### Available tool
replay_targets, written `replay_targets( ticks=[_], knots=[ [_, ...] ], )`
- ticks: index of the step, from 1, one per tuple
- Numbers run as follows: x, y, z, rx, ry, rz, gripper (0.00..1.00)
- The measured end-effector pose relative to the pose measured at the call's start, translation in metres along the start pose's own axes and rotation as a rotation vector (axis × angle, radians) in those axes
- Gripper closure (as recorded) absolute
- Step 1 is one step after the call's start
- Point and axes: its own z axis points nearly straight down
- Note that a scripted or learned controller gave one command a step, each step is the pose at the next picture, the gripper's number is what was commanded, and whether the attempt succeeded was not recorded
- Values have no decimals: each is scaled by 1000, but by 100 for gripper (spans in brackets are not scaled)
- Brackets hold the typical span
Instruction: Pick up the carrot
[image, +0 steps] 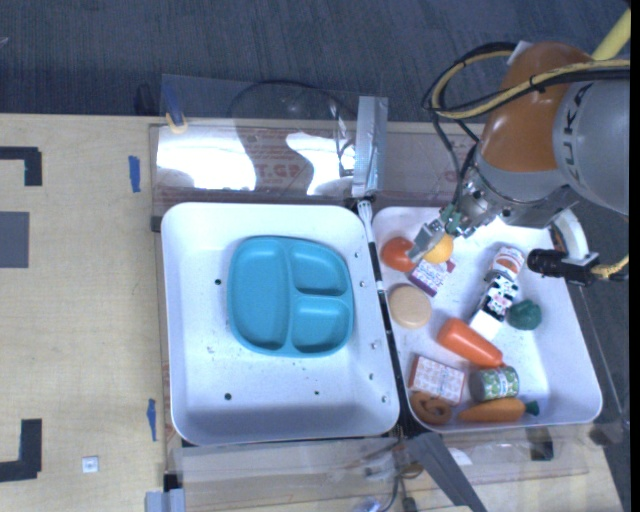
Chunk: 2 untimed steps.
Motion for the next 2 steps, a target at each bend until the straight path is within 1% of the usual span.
replay_targets(
  ticks=[1,2],
  knots=[
    [-95,-11,-4,5,-1,-24,100],
    [-99,-34,51,11,7,126,100]
  ],
)
